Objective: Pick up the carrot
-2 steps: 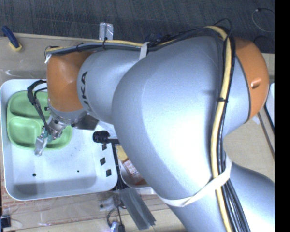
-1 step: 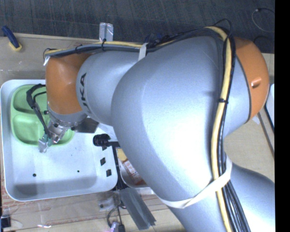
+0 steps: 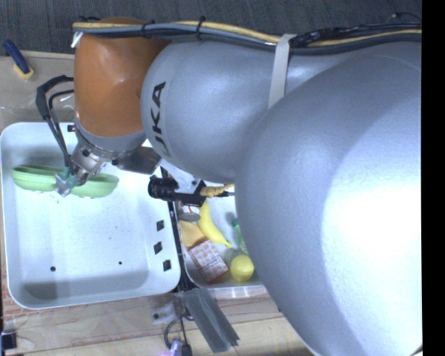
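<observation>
Bench (image 3: 89,323), pale wood, bearing two white bins. Far left, on the bench above the bins: a small blue tool with a yellow tip (image 3: 16,58). Left bin (image 3: 6,221): a long pale green pod (image 3: 31,178) lies flat across its upper part, near the back wall, rounded at both ends; a few dark specks on the bare floor below it; three small black squares on the bin's right wall. Gripper (image 3: 65,182): comes down at a slant from the upper right and meets the pod about its middle, its tip touching or just above the green surface; whether the pincer is wide or narrow cannot be told, and no hold on the pod can be confirmed. Orange band (image 3: 111,80): directly above the gripper, broad and rounded. Grey arm (image 3: 319,169): very large, covering the upper right and most of the right bin. Right bin (image 3: 221,292), visible strip only: a banana (image 3: 211,224) leaning upright; a yellow block (image 3: 188,235) just left of it; a pale box with red print (image 3: 206,260) below them; a lemon (image 3: 242,268) touching the box on its right. Carrot: its place and look cannot be told, since nothing long and orange can be made out in either bin and much of the right bin lies under the arm.
</observation>
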